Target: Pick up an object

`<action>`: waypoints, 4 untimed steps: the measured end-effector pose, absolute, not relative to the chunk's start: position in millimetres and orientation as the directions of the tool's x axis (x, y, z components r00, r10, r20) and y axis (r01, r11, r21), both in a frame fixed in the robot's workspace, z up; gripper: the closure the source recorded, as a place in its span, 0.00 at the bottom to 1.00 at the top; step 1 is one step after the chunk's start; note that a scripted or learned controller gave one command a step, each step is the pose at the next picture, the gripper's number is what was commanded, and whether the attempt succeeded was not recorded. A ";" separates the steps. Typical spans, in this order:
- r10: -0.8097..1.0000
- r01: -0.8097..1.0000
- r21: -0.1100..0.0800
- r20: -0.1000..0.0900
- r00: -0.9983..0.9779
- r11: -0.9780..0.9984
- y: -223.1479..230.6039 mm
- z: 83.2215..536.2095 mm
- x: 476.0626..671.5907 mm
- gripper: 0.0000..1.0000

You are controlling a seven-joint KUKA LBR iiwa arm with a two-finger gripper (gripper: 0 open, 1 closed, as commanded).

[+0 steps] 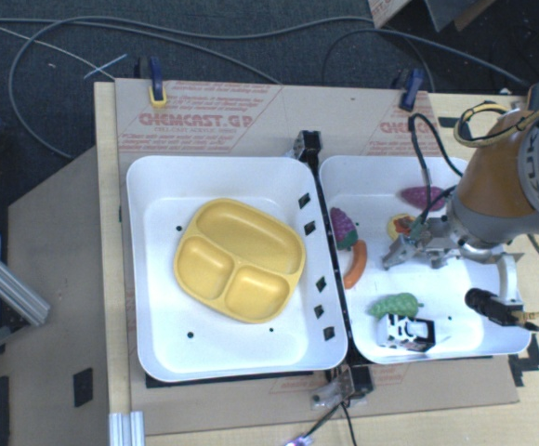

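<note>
Going left to right, we are looking at 2 white bins on the table (pixel 111 249). The left bin (pixel 149 268) is holding a yellow divided plate (pixel 240 260). The right bin (pixel 492 342) is holding purple grapes (pixel 343 223), a carrot (pixel 354 263), a green toy (pixel 396 305) and a black-and-white piece (pixel 408 332). Our tool (pixel 416 247) is hovering low beside a small yellow-red toy (pixel 400 224); we cannot tell how it is set. We are judging this as the approach step; next we need to descend onto 1 item and grasp. Red print on the board is reading "CHEMCAST GP".

grey arm (pixel 506 175) reaching in, hand (pixel 416 246) lowered
</note>
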State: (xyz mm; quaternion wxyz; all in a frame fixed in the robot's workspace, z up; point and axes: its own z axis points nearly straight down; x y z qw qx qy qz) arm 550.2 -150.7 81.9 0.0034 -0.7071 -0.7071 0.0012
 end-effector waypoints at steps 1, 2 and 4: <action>1.000 1.000 0.000 0.002 0.000 0.000 -151.1 96.1 551.9 1.00; 1.000 1.000 0.006 -0.001 -0.001 0.001 -147.1 159.2 550.8 1.00; 1.000 1.000 0.003 0.001 -0.006 0.006 -90.4 224.3 568.3 1.00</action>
